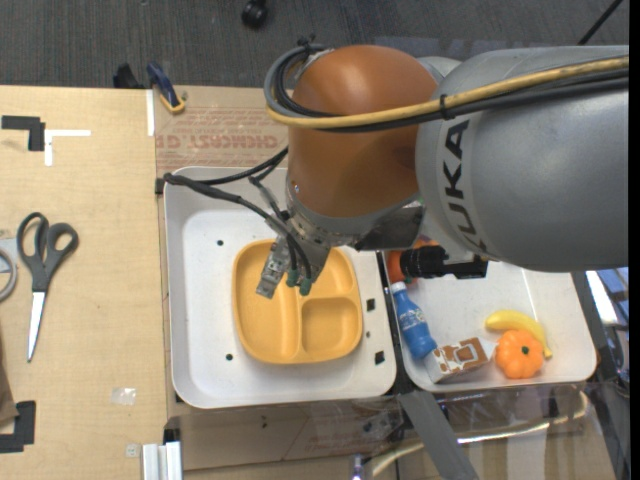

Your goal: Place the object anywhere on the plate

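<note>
My fingers (283,273) hover over plate (297,303), frame centre; grip state unclear. Bottle (411,323), banana (516,323) unplaced, lower right.

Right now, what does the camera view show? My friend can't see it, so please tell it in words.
A grey and orange robot arm's gripper hangs over a yellow divided plate in the left white bin. The right bin holds a banana, a small orange pumpkin, a blue bottle and a brown carton.
</note>
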Controlling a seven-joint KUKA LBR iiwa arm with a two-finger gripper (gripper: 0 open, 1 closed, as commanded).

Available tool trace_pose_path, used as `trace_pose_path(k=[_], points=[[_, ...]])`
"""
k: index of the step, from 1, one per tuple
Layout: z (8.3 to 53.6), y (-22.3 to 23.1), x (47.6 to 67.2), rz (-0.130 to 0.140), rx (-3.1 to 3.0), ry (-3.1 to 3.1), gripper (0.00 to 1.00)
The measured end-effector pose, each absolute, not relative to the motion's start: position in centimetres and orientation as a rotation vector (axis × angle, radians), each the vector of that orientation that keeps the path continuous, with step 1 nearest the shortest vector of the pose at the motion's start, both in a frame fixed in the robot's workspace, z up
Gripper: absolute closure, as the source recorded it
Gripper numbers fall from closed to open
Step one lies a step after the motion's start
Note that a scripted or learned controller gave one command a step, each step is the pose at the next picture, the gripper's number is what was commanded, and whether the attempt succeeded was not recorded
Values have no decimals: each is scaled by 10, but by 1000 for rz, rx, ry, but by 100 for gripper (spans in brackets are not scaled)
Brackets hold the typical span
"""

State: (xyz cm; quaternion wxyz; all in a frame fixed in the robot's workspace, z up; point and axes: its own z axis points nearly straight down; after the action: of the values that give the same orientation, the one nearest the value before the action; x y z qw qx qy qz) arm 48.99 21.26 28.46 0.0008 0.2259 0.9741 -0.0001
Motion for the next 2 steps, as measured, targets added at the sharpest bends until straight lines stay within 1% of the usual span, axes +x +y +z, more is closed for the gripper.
trace_pose_path(k=[1,2], points=[[242,228,498,-5,967,2991,100],[297,228,569,-1,808,3033,100]])
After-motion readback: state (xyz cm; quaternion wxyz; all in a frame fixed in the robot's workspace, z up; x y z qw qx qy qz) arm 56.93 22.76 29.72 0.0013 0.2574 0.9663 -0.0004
